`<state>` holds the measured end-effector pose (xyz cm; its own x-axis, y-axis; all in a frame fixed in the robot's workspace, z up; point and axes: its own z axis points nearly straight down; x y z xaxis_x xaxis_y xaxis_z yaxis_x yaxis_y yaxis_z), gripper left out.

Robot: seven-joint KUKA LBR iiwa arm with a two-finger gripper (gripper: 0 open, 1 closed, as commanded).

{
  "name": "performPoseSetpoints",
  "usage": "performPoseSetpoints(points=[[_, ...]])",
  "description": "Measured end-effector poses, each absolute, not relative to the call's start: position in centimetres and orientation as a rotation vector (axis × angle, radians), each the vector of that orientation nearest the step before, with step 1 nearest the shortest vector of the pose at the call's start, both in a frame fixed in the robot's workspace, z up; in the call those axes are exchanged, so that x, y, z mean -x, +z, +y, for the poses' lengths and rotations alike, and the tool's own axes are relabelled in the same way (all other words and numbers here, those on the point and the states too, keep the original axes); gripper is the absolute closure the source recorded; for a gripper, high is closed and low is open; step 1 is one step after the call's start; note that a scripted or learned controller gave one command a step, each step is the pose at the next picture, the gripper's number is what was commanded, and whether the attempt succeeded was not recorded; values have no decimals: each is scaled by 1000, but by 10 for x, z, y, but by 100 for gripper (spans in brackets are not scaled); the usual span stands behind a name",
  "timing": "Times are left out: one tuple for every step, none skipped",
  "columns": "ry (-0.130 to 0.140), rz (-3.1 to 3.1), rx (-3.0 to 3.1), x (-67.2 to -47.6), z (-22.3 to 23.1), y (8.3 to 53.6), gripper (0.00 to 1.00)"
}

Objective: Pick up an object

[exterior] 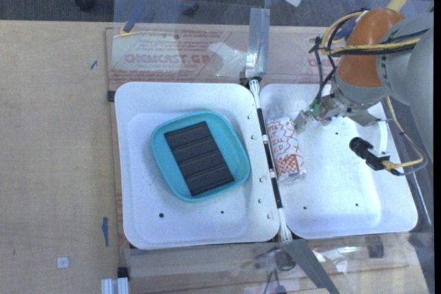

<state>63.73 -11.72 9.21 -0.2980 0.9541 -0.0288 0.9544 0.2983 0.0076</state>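
We see, in the left bin (131, 217), a teal tray (200, 155) holding a dark ridged slab (198, 157), lying flat near the middle and well clear of the arm. Across the divider, a red-and-white packet (286, 147) lies along the left wall of the right bin (344, 213), likely the nearest thing to pick. The gripper (308, 115) hovers just beside the packet's upper end, seemingly lined up for a grab; we cannot tell how it is set. Nothing is held.
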Motion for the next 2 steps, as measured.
performPoseSetpoints(points=[[2,2762,-1477,-505,-139,89,0],[2,2437,-1955,-577,-119,90,0]])
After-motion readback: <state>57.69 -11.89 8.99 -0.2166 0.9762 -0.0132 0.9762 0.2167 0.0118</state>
